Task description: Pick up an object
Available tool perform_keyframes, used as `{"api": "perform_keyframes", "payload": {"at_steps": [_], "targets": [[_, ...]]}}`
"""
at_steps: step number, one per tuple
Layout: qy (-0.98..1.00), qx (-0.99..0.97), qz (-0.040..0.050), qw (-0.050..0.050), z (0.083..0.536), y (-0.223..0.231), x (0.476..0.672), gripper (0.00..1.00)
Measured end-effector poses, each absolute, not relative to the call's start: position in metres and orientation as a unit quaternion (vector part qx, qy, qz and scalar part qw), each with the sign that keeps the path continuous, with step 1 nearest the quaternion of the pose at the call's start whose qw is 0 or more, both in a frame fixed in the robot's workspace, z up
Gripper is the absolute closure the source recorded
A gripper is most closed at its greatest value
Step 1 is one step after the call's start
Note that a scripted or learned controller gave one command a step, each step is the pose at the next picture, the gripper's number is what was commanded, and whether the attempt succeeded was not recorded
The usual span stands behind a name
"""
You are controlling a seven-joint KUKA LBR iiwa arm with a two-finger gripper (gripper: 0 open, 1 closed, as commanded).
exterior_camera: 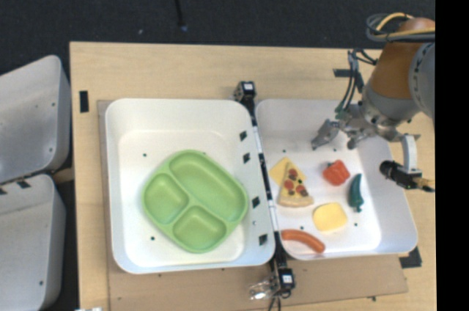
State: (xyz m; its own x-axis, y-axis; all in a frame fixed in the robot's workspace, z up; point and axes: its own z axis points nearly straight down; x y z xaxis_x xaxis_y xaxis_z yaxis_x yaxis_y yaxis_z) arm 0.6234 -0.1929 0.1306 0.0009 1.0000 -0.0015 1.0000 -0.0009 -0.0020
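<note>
Claw (339, 135) open, holding nothing; below it one tomato (337, 173), one pepper (356, 192), one pizza slice (291, 184), one cheese block (330, 217), one sausage (302, 240).

Pale wood bench top (176, 71), matt. Two white plastic bins (117, 155), smooth, slight sheen. Green plastic divided plate (194, 201), smooth, semi-gloss. Yellow plastic toy pizza slice (291, 183) & red toy sausage (303, 240), glossy.

Grey arm (423, 86), orange wrist band (392, 71), yellow cable, metal claw (338, 135)
</note>
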Motion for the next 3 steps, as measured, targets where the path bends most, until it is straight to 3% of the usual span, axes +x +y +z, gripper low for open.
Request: {"api": "perform_keyframes", "payload": {"at_steps": [1, 3], "targets": [[-0.707, -0.708, -0.0008, -0.002, 0.145, -0.194, 0.625, 1.00], [-0.708, -0.706, -0.0016, -0.003, 0.250, -0.191, 0.623, 1.00]]}}
